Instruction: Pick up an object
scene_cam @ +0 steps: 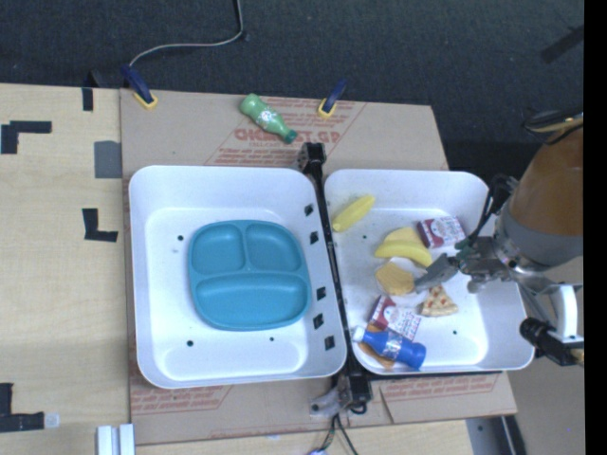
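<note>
Faintly legible red print on cardboard (pixel 285 145) — unreadable; hand (pixel 432 275) over right bin (pixel 474 349).

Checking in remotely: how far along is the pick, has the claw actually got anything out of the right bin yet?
Done: the arm has reached into the right bin, and the claw sits low among the toy food, between the banana and the pizza slice. In hand: nothing visibly between its fingers. Left: close on one item and lift it. The blue plate lies in the left bin.
</note>
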`<state>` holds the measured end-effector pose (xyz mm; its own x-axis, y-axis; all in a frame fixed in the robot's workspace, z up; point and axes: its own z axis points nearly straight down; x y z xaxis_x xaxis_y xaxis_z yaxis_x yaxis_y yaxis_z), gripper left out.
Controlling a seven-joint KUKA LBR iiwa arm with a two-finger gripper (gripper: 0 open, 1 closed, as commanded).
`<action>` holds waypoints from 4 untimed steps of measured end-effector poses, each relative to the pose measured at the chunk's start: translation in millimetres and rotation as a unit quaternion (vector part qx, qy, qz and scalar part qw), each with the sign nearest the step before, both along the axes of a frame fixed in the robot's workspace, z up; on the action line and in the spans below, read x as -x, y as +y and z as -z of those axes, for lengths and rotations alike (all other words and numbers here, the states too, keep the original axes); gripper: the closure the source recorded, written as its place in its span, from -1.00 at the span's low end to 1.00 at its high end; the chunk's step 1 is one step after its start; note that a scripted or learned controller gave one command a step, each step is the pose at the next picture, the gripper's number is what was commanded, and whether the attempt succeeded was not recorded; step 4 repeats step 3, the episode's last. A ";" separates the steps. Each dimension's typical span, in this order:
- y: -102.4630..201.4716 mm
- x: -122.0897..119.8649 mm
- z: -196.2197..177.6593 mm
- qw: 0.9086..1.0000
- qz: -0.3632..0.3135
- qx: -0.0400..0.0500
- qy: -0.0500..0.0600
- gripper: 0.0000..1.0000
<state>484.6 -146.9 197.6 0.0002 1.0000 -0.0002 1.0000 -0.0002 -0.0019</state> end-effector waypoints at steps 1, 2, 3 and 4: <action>34.6 -21.5 101.6 1.000 -0.001 -0.001 0.001 -1.00; 42.5 -110.1 109.4 1.000 -0.001 0.001 -0.006 -1.00; 43.1 -110.5 98.6 1.000 -0.002 0.000 -0.006 1.00; 43.1 -110.5 98.6 1.000 -0.002 0.000 -0.006 1.00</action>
